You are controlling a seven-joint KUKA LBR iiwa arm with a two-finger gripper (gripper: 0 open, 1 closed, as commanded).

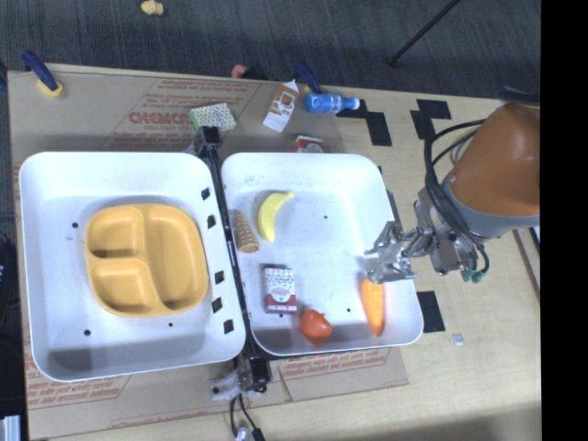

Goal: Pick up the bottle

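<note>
Two bins, bottle (331,104) outside on the bench (110,95).
We saw the jaws (384,263) over the right bin (317,173), just above a carrot (373,307); whether wide or narrow we couldn't tell.

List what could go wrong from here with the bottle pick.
1. The bottle lies outside both bins, on the bench beyond the right bin's far rim, while the gripper sits over that bin's near right side, just above the carrot. A close here would likely take the carrot instead.
2. The bottle lies on its side and may roll when touched.
3. A small carton lies close beside it and may get nudged or grabbed along with it.
</note>
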